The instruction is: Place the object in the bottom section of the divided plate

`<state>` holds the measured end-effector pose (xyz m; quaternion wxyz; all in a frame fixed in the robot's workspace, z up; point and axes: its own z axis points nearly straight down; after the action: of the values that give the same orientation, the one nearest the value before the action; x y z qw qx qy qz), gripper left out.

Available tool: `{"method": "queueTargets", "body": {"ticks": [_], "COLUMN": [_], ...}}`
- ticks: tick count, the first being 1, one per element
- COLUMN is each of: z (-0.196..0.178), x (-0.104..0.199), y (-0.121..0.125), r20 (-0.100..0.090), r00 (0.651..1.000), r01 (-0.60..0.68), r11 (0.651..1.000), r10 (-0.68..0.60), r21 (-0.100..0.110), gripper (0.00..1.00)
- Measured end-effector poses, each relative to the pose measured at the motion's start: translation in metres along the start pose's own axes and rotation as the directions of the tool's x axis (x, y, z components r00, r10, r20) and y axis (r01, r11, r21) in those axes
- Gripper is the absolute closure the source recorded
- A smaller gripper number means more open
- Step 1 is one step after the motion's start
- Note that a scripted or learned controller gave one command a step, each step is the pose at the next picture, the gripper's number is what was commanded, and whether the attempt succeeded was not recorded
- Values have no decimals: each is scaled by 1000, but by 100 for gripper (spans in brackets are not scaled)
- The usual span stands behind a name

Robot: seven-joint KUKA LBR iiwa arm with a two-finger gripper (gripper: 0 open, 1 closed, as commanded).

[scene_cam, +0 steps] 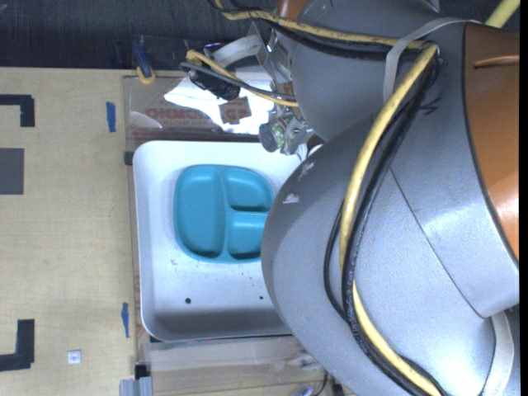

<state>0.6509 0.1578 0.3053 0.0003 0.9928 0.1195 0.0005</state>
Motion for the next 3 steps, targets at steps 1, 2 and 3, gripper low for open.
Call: {"method": "queueTargets", "body": {"ticks": [1, 2, 3], "z": [145, 55, 189], "x": [-39, 15, 19], "y": [-63, -66, -68], "r20": [11, -6, -9], "r00": [999, 1000, 1000], "r01": [-35, 4, -18], "r11": [999, 1000, 1000], "r10": [35, -4, 18], "r21": [-1, 2, 5], "gripper": [100, 100, 100]}}
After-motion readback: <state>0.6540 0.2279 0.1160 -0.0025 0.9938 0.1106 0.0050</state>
